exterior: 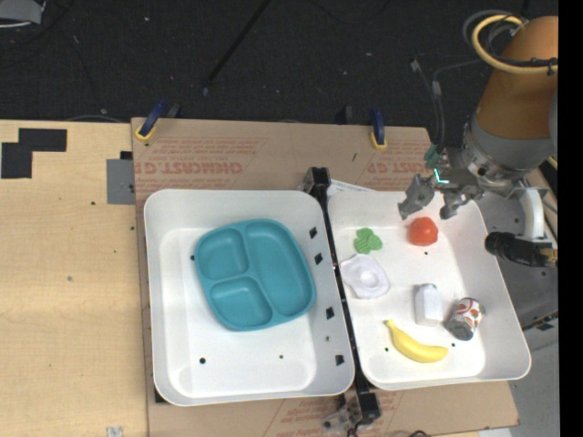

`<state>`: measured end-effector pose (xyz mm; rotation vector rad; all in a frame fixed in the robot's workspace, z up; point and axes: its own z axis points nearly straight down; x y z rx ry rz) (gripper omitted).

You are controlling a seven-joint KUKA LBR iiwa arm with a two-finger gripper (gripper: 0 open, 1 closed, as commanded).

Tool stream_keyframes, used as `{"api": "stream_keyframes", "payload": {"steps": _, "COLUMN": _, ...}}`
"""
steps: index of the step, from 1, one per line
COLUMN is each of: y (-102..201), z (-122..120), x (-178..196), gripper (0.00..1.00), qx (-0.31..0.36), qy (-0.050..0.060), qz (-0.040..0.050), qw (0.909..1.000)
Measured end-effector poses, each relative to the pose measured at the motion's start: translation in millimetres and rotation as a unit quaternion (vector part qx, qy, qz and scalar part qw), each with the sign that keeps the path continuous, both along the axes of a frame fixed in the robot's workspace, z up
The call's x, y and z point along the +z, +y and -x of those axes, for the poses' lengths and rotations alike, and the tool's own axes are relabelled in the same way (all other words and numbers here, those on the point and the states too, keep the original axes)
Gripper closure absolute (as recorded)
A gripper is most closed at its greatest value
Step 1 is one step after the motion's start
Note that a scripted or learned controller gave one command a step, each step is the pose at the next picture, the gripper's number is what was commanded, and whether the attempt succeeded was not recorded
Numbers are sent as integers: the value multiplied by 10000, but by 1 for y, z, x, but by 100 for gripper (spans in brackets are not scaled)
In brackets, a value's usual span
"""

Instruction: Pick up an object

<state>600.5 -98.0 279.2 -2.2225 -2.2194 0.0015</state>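
In the right white bin (510, 358), near its front edge, lies a yellow plastic banana (415, 343). Just behind it, by the right edge, sit a small white block (426, 302) and a round red-and-white patterned cup on its side (465, 318). In the middle of that bin rests a crumpled clear-white plastic piece (365, 278), and a little green leafy toy (367, 240) lies just behind it.

Toward the far edge sits a round red toy tomato (423, 232). The grey two-finger gripper (429, 200) hangs just above it with its two fingers spread wide and nothing between them. So nothing is picked up yet. I think the tomato is the thing to grab; the gripper must go down and close. Nothing blocks it.

The left white bin (164, 335) holds a teal plastic tray with three sections (254, 273).
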Motion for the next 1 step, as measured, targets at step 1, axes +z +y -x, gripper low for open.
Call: {"api": "stream_keyframes", "payload": {"steps": 1, "y": -1, "z": 0, "x": 10, "gripper": 100, "qx": -4, "qy": 1, "qz": 1, "qw": 10000}}
